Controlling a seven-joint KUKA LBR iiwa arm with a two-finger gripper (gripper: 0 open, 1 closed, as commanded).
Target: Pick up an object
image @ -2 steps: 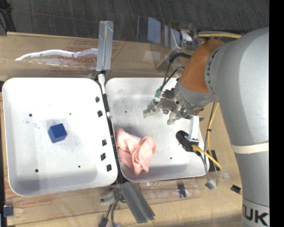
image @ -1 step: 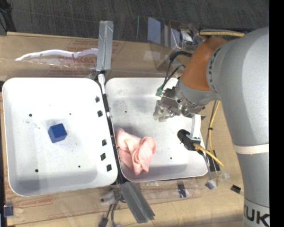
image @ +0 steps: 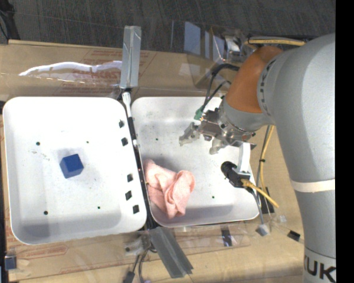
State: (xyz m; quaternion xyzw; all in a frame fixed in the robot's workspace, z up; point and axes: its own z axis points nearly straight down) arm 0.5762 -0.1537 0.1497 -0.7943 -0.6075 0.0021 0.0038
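Right bin [image: 165, 114]: crumpled pink cloth [image: 170, 190] against the divider, near the front wall. Gripper [image: 200, 140] over the bin's rear middle, fingers spread apart, nothing between them, well clear of the cloth. Left bin [image: 23, 117]: blue cube [image: 72, 165] alone mid-floor, open floor all round

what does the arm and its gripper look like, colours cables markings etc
The arm is thick, rounded and light grey, with an orange band above the wrist and a thin pale ring lower on its body. Dark letters "KU" sit near the bottom. Black and yellow cables run along the wrist. The gripper is small, metallic grey, with a green spot on its side.
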